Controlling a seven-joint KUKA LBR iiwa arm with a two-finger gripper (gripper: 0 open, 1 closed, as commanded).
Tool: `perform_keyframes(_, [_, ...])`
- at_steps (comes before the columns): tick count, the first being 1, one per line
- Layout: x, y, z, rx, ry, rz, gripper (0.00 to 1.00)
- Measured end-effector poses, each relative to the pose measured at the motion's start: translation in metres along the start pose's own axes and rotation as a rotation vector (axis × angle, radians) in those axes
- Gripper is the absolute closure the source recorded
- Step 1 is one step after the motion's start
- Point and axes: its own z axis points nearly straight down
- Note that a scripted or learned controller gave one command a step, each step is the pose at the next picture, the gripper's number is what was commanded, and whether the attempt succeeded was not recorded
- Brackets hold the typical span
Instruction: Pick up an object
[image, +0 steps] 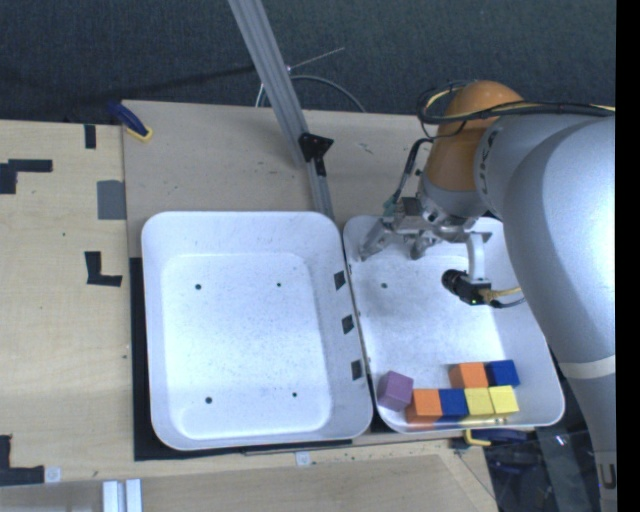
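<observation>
Small coloured cubes lie grouped in the near right corner of the right-hand shallow white bin (400, 300). Purple cube (397, 388) sits furthest left, slightly turned, just beside an orange cube (427, 402). Next along the near row: a blue cube (453, 402), then two yellow cubes (492, 401) touching each other. Behind that row, a second orange cube (467, 376) and a second blue cube (502, 373) sit side by side, touching the row in front.

Left-hand shallow white bin (240, 330) adjoins the right one along a shared edge; small dark clips mark that edge. Both bins rest on the pale wooden surface (60, 330), which carries several black tape marks and a grey patch at left.

Grey arm with orange band (560, 220) enters from the right, its large grey housing covering the right bin's far right side. Two-finger gripper (410, 240) hangs over the far end of the right bin, near the rim next to the left bin, well apart from the cubes. Nothing is seen between its fingers; whether they are spread or pressed together cannot be told at this angle. A black cable fitting (466, 286) hangs just below the wrist.

A grey metal bar (280, 90) runs diagonally from the top edge to the bins' far side.
</observation>
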Motion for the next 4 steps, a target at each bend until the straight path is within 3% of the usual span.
perform_keyframes(1, [0.021, -0.067, -0.105, -0.011, 0.006, -0.001, 0.00])
perform_keyframes(2, [0.020, -0.109, -0.099, -0.003, 0.004, 0.001, 0.00])
perform_keyframes(4, [0.060, -0.138, -0.099, -0.004, 0.005, -0.001, 0.00])
